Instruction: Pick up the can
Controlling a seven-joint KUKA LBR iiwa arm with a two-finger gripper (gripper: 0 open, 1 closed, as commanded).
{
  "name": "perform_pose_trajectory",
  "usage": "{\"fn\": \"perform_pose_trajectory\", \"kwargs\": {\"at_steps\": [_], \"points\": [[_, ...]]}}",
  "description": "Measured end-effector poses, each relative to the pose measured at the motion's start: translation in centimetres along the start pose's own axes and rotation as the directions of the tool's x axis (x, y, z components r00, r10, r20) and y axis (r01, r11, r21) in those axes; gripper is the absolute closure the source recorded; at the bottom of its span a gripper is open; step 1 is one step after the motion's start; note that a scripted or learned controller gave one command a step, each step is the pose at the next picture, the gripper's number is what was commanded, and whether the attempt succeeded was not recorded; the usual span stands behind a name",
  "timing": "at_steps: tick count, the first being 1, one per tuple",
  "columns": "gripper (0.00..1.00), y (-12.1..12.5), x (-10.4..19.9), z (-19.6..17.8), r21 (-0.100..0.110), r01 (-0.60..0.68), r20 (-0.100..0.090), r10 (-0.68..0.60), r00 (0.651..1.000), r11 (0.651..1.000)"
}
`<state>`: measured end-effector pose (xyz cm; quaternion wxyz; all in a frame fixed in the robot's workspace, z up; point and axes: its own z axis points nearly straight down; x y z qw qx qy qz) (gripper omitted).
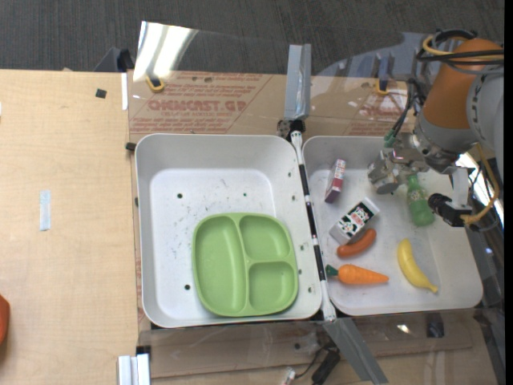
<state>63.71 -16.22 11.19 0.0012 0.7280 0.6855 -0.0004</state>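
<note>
Both white bins [152, 239] sit on a pale wooden bench [64, 215]; jaws [390, 175] state unclear.

Green tray [244, 265] – left bin [160, 167]; banana [416, 265] – R.

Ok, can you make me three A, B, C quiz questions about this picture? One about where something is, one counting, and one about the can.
1. Where is the green plate?
A in the left bin
B on the floor
C on a chair

2. How many sections has the plate?
A two
B three
C five

3. The can is:
A on the plate
B loose in the right bin
C inside a cup

Answers:
1 A, white bin walls surround the plate.
2 B, three hollows show.
3 B, it lies apart from the gripper.
</note>
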Motion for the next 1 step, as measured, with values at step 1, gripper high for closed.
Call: {"fn": "perform_pose_trajectory", "kwargs": {"at_steps": [1], "points": [[1.0, -5.26, 8.94, -7.9, 0.005, -0.052, -0.001, 0.052, 0.999, 0.999]]}}
